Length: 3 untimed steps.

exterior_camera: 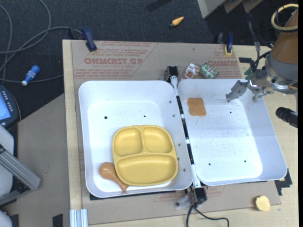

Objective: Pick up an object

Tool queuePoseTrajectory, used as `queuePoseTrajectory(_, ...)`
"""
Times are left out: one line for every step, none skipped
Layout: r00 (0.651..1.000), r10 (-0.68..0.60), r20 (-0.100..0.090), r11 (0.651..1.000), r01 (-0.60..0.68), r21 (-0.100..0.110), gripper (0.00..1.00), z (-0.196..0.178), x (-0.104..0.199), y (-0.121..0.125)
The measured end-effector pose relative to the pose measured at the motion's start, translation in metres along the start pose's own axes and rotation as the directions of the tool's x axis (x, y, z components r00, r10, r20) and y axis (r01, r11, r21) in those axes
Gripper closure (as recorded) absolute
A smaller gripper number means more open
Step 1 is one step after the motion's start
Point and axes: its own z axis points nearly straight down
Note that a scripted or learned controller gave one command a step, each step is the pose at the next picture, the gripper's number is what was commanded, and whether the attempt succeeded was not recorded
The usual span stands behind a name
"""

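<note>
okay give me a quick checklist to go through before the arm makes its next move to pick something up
1. A pickable thing lies in the right bin: ok, the tan flat piece sits near that bin's upper left corner.
2. Tan flat piece free of neighbours: ok, nothing touches it.
3. Tool lined up over the tan flat piece: not ok, it sits to the right of it, over the bin's upper right part.
4. Tool carrying nothing: ok, nothing shows between its fingers.
5. Left bin contents: ok, the yellow divided plate and drumstick toy lie together at the front.
</note>
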Motion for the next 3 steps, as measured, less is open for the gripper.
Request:
queuePoseTrajectory(1.0, -0.005, -0.002, 1.0, 0.005, 0.003, 0.0, 0.072, 0.04, 0.039)
queuePoseTrajectory(1.0, -0.002, -0.002, 1.0, 0.002, 0.005, 0.0, 0.114, 0.067, 0.032)
queuePoseTrajectory(1.0, -0.002, -0.001, 1.0, 0.002, -0.002, 1.0, 0.101, 0.066, 0.033)
